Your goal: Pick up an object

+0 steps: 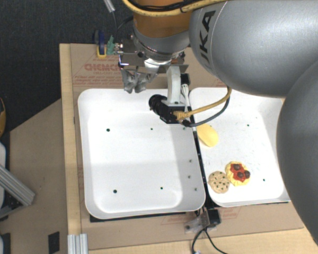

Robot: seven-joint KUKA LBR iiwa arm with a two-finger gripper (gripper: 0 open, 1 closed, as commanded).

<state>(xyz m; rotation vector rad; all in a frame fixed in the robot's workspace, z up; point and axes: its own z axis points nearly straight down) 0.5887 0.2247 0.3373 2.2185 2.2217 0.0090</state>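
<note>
- Currently, the fingers [148, 86] hang under the wrist over the far edge of the left bin [127, 157], close to the divider between the two bins. From this slanted view I cannot tell how far they are parted, and I see nothing held in them.
- All candidate objects lie in the right bin [257, 136]. A yellow oval piece [207, 135] rests just beside the divider. A cookie [219, 181] and a small pizza toy [238, 173] sit together near the front rim, touching or nearly so.
- I judge the step in hand to be target selection and approach. No pick has been made yet.
- Recommended target: the yellow oval piece. It is the nearest to the wrist and stands apart from the other two.
- Procedure: I would translate toward the right bin first, centre over the piece, then descend vertically.
- Caution: the piece lies hard against the divider wall. I would align the grasp along the wall, not across it, so nothing lands on the rim.
- Caution: the piece looks low and smooth, so it may slide. I would descend fully to the bin floor before grasping.
- Check: I would lift slowly and confirm the piece leaves the bin before clearing the surface [69, 142].
</note>
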